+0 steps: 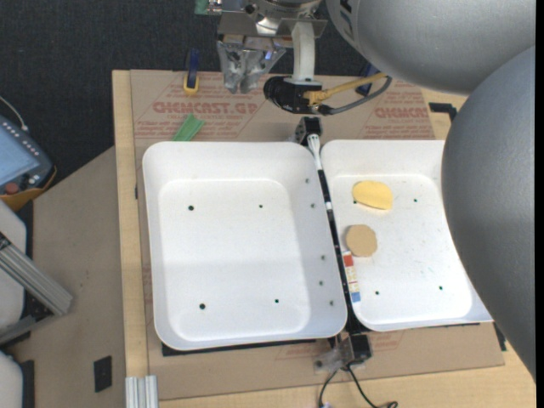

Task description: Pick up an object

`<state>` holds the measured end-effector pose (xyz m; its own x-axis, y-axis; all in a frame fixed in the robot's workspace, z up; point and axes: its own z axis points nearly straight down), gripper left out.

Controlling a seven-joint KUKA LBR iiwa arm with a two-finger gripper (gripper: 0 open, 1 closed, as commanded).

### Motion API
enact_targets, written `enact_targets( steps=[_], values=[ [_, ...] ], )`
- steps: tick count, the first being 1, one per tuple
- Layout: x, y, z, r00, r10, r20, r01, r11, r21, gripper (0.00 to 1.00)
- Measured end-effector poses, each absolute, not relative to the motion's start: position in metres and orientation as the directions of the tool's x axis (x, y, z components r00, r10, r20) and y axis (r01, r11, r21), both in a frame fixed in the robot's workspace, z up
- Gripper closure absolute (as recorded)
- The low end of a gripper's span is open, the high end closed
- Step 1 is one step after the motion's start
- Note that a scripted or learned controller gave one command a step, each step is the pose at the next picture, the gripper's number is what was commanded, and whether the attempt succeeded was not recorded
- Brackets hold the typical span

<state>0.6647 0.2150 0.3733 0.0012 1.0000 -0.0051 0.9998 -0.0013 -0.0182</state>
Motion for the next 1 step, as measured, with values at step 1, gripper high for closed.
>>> enact_targets(
  steps=[1],
  values=[
    [0.5701,0.1866,0.4684,-0.001,1.000,0.002,1.000,0.001,0.002,1.00]
  ],
)
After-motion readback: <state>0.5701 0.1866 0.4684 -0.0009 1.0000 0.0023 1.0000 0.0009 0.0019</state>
